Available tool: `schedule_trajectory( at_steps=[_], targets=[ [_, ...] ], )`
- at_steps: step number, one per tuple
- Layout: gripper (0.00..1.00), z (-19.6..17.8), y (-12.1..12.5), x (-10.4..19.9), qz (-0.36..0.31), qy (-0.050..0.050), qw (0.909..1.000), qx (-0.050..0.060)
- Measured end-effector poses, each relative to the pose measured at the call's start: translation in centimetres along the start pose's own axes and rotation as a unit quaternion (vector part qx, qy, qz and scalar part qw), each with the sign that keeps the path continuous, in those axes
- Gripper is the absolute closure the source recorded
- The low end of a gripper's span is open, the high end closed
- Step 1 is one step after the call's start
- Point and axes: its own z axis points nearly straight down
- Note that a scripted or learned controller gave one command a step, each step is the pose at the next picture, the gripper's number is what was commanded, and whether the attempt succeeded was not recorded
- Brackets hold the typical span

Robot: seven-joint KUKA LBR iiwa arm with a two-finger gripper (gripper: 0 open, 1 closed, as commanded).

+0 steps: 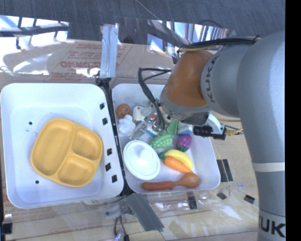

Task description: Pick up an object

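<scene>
Camera view looks down on both of my bins. My arm (230, 79) reaches in from the right and bends over the right bin (209, 160), the orange band sitting above its far half. My gripper (151, 123) points down into the middle of that bin among the small things; whether it is open or closed I cannot tell, since the wrist and the clutter hide it, and I see nothing clearly held.

Right bin, from its far edge to its near edge: a brown ball-like piece (122, 110) lies near the far left corner, with a pale, whitish item (125, 128) just beside it along the left wall. A white bowl (141, 159) rests against the left wall, nearer the near edge. Beside my gripper lies a green toy vegetable (163, 140), then a purple piece (184, 142) just to its right. A yellow banana (179, 157) touches an orange carrot (177, 165) closer to me. A brown wooden spoon (171, 184) lies along the near edge.

Left bin (14, 104) carries a yellow divided plate (66, 151), set toward its near left part.
</scene>
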Motion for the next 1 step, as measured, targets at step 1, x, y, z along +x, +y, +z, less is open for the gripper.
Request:
schedule_trajectory(
  at_steps=[1],
  targets=[
    [0.00,0.01,-1.68,0.29,0.016,0.000,0.9999,0.002]
  ],
)
